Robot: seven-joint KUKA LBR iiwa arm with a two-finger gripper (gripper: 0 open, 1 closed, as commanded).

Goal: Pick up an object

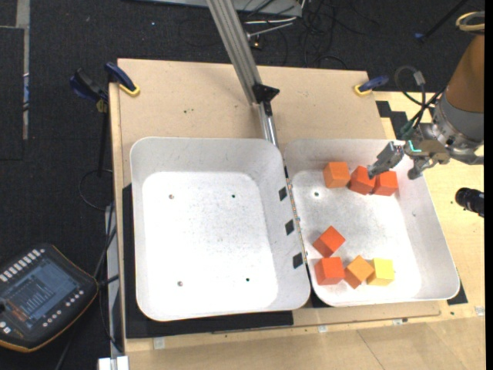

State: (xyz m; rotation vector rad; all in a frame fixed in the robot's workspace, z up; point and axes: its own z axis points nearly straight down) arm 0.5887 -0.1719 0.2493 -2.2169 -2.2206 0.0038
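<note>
Left bin (154, 206) on the worktop (192, 99) noted first. In the right bin (431, 237) I count 7 small blocks: 3 near the far wall, 1 orange block (330, 240) mid-bin, 3 along the near wall ending in a yellow block (383, 270). I judge them light, rigid, flat-faced and not fragile; opposite flat sides are the place to grip. The claw (407, 160) hangs with fingers spread, pinching nothing, just beside the red-orange block (386, 183), my likeliest target, though it touches its neighbour.
</note>
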